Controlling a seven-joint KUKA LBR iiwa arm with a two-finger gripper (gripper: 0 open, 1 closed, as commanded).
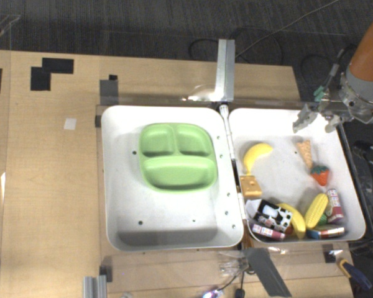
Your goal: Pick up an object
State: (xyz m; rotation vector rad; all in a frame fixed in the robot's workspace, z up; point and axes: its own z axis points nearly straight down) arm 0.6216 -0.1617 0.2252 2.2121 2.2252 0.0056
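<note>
My gripper (315,122) hangs over the far edge of the right bin (280,172), with its two fingers spread apart and nothing between them. Below it in the bin lie a yellow banana (257,154), a tan wafer-like piece (306,151) and a red and orange toy with a green top (321,175). Along the near side are a tan block (251,187), a black and white toy (272,215), a second yellow piece (293,219), a corn cob (316,210) and small bottles (334,206).
The left bin (121,210) holds a green divided plate (177,155). A metal post (225,70) stands behind the seam between the bins. The arm's orange band (368,58) is at the right edge. Cables run over the dark floor at the back.
</note>
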